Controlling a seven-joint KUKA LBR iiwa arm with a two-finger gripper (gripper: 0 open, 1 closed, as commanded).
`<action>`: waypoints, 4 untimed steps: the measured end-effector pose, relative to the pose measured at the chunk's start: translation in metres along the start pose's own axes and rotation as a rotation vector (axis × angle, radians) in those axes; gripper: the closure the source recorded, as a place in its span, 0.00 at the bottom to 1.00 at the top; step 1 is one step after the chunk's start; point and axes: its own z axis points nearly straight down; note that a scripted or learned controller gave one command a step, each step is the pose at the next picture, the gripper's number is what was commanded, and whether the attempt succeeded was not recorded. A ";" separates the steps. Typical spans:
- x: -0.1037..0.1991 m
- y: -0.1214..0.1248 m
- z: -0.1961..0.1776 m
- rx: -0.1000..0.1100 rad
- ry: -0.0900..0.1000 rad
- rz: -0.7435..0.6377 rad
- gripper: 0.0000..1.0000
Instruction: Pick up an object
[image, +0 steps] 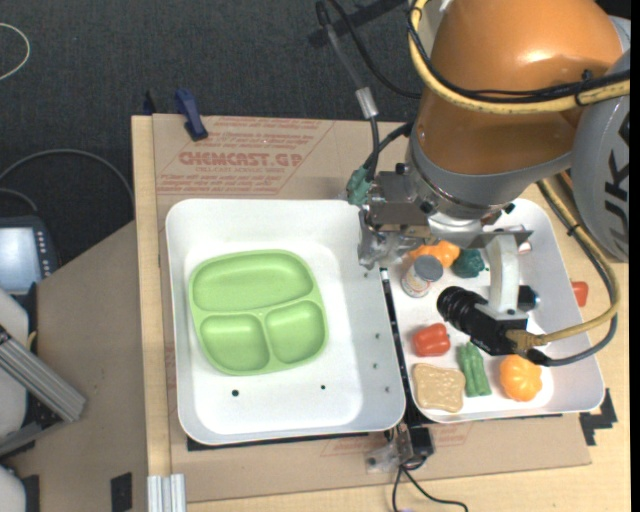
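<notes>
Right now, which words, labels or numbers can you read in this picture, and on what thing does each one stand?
"CHEMCAST G P", red print on the brown board under the bins; the last letters are uncertain.
The smaller red lines above and below that word are too blurred to read.
I can read no text on the bins, the green tray or the toy food.

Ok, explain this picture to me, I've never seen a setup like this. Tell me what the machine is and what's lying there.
One camera looks down at a slant on a bench. The big grey and orange thing is a robot arm, reaching in from the right over the right white bin. That bin holds toy food: a red pepper, a slice of bread, a green vegetable and an orange pumpkin. The left white bin holds a green divided plate. Nothing can be seen held.
</notes>
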 end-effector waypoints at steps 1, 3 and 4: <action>-0.001 0.001 -0.013 -0.007 0.000 0.000 1.00; -0.028 -0.004 0.087 0.001 -0.001 0.007 1.00; -0.024 -0.003 -0.047 -0.023 0.006 0.000 1.00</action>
